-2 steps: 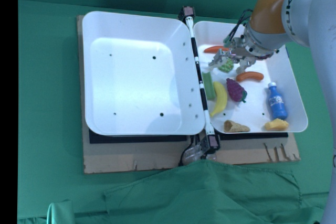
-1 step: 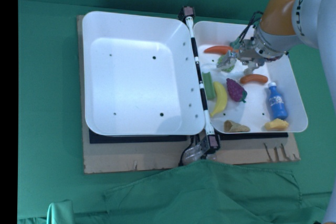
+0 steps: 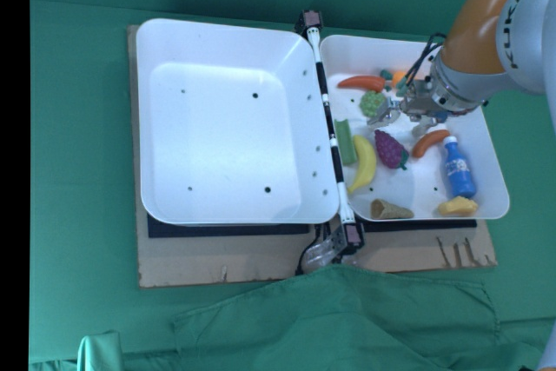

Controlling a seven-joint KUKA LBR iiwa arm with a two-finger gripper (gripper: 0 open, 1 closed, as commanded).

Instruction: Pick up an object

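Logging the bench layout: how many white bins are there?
2: the left bin and the right bin holding the toy food, side by side, with the gripper over the right one.

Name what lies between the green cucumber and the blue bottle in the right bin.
In the camera view, the yellow banana and purple eggplant lie between the cucumber and the blue bottle.

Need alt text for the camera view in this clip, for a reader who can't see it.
A grey robot arm reaches from the right, its gripper low over the right bin, beside a green toy. That bin also holds a banana, a purple toy and a blue bottle.
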